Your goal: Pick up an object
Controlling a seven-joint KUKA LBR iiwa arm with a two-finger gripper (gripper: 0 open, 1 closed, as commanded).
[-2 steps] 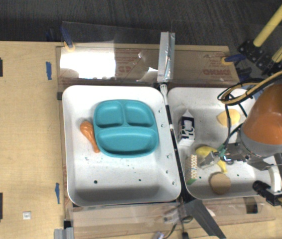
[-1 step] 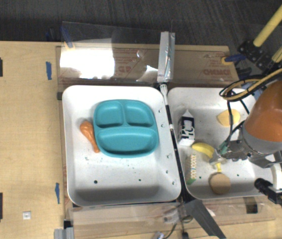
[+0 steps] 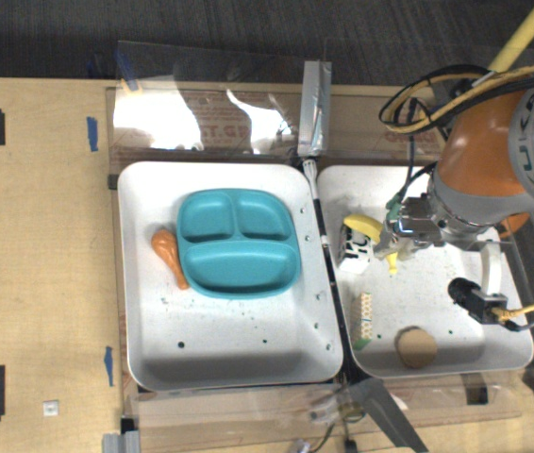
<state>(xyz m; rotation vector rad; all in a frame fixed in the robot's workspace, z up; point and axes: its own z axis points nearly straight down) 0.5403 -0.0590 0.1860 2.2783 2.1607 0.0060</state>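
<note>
camera view, slanted down: the grey arm with orange band (image 3: 489,149) reaches in from the right edge over the right shallow white bin (image 3: 503,347), its two-finger gripper (image 3: 397,237) low at the bin's upper left beside a yellow banana-shaped piece (image 3: 362,226) and a small black-and-white object (image 3: 356,247); finger state cannot be told. same bin, lower part: a pale studded strip (image 3: 365,315) and a round brown ball (image 3: 417,346). left white bin (image 3: 248,347), centre of frame: a teal three-compartment plastic tray (image 3: 238,242) with an orange drumstick-shaped toy (image 3: 169,253) touching its left side.
</note>
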